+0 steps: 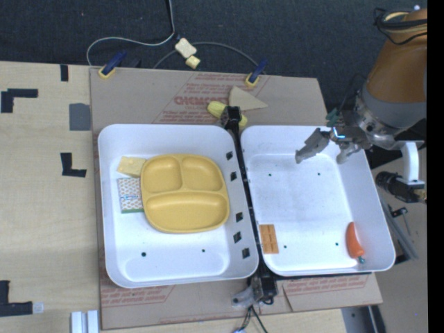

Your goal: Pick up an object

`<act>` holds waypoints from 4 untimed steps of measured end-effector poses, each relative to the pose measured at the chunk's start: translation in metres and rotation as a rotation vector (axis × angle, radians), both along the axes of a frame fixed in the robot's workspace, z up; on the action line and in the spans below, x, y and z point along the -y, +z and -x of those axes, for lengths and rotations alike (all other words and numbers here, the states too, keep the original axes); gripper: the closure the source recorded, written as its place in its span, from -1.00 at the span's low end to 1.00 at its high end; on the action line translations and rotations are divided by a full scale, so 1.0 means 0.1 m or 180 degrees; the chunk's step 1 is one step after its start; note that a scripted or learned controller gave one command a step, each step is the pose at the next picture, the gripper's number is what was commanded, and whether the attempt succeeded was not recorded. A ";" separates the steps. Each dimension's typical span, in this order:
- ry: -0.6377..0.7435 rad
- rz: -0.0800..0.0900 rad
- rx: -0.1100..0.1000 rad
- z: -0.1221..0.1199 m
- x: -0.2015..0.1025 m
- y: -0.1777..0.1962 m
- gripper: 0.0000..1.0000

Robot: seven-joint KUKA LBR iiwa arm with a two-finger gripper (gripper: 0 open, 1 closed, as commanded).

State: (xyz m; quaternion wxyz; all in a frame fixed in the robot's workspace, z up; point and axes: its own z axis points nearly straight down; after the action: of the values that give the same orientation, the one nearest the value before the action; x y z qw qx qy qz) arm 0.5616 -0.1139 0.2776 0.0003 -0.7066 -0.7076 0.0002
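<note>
Your pincer (pixel 327 146) hangs over the far right part of the right bin (pixel 305 203), fingers spread apart w/ nothing between them. One finger (pixel 310 146) points left over the bin floor, the other sits near the bin's right rim. The arm's orange band (pixel 397 57) is up at the right, above the grey wrist.

Pickable items in that bin: a carrot (pixel 354 241) lying against the near right wall, well apart from the pincer, and a small orange card (pixel 268 238) flat near the left wall.

In the left bin (pixel 173 266) you've got a yellow divided plate (pixel 185 192), w/ a sponge (pixel 130 166) and a small patterned packet (pixel 130 195) touching its left edge.
</note>
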 end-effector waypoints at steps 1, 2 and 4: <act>-0.0001 -0.0005 -0.0037 -0.05 -0.10 -1.23 -1.00; 0.0018 -0.0009 -0.0001 0.09 -0.69 -0.92 -1.00; 0.0001 0.0002 -0.0013 -0.80 -0.17 -1.90 -1.00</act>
State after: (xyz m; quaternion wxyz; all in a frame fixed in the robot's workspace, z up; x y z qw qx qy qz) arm 0.6416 -0.0967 0.0881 0.0016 -0.7065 -0.7077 0.0020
